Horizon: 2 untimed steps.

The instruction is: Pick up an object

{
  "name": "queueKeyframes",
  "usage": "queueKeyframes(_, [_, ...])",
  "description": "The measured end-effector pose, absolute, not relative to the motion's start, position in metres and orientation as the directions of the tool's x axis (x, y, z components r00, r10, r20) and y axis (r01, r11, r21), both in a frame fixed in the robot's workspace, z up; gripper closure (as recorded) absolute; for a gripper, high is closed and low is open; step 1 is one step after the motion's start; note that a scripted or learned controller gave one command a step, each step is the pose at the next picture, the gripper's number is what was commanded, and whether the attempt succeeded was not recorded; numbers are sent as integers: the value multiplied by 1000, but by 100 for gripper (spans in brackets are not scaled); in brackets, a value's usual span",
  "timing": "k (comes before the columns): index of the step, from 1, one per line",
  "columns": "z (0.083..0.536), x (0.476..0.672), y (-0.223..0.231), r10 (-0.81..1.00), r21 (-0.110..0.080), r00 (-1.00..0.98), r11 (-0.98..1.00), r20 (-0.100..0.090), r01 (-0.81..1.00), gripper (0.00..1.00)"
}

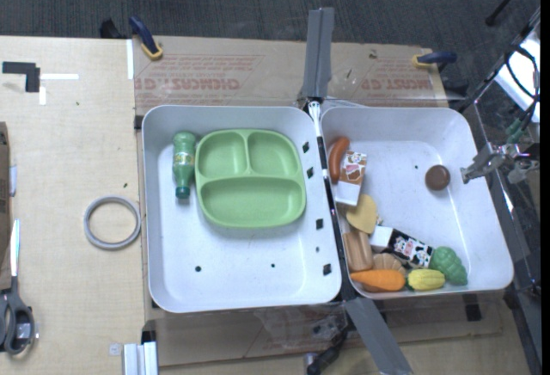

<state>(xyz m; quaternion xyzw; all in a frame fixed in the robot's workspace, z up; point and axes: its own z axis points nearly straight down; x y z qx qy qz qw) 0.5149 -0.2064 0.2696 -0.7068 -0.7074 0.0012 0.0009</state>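
**Inspector A:** We take the brown ball [437, 178] as the likeliest pick. It sits alone on the bare floor of the right bin [404, 128]. How the fingers stand we cannot tell.

**Inspector B:** Agreed. We advise a straight descent centred on the ball and a low closure, since a round thing may roll out of a high pinch.

**Inspector A:** On clearances, we note the bin's wall and a metal bracket [483, 165] just right of the ball. That side is tight.

**Inspector B:** Left of the ball and beyond it the floor is open. Nearer the camera lies the heap: patterned box [411, 249], green piece [449, 265], carrot [378, 280]. We judge it well apart from the ball.
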Motion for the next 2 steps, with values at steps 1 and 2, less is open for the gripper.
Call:
queueKeyframes(1, [144, 542, -220, 986, 13, 166, -166, -1, 986, 0])
queueKeyframes(2, [127, 609, -209, 958, 4, 287, -287, -15, 958, 0])
